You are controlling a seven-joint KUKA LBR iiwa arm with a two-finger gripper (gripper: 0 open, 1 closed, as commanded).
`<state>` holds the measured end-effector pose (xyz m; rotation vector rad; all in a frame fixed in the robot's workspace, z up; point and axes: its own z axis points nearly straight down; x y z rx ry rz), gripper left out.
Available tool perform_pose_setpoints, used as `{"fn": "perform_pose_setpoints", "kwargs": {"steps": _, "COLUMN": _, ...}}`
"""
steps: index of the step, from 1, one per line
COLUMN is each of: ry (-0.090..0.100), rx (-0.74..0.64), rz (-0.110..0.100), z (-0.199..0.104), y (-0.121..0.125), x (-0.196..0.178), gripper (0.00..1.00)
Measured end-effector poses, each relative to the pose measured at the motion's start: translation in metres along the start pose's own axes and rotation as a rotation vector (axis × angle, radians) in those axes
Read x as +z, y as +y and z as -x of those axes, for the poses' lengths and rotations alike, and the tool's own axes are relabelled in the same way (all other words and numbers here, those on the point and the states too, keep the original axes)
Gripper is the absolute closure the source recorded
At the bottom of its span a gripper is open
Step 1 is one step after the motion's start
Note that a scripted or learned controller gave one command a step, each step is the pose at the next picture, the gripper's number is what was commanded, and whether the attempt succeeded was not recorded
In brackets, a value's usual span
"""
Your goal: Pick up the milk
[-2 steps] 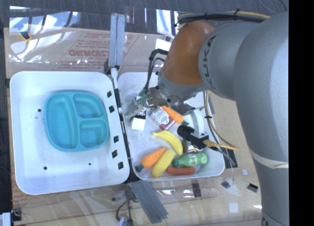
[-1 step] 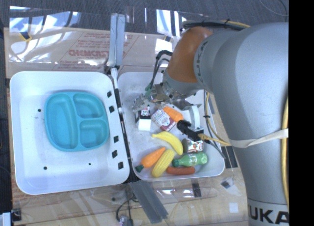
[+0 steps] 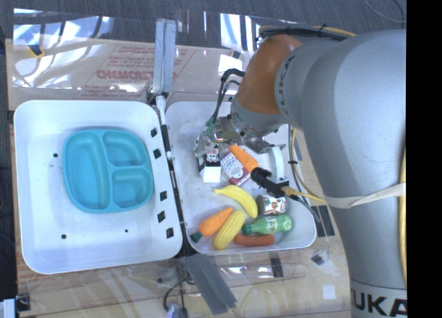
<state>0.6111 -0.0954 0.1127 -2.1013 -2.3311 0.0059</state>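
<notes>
Your gripper (image 3: 209, 145) hangs right over the milk carton (image 3: 210, 169) in the right bin (image 3: 181, 119), evidently positioned for a grasp, though you cannot tell its state.

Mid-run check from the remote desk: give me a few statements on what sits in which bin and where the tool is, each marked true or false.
1. The blue sectioned plastic tray lies in the left white bin. True.
2. The yellow toy banana lies in the left bin. False: it lies in the right white bin.
3. The tool is over the right bin, near the small white milk carton. True.
4. The green plastic bottle stands upright. False: it lies on its side.
5. The orange toy carrot rests on the tray. False: it lies in the right bin, beside the banana.
</notes>
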Motion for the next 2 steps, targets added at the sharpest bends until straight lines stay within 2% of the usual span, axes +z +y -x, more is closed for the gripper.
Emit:
{"fn": "perform_pose_setpoints", "kwargs": {"steps": 1, "ry": 0.001, "rx": 0.233, "rz": 0.001, "z": -0.076, "y": 0.015, "x": -0.097, "gripper": 1.00}}
{"fn": "perform_pose_setpoints", "kwargs": {"steps": 2, "ry": 0.000, "rx": 0.003, "rz": 0.001, "z": -0.080, "y": 0.033, "x": -0.078, "gripper": 1.00}}
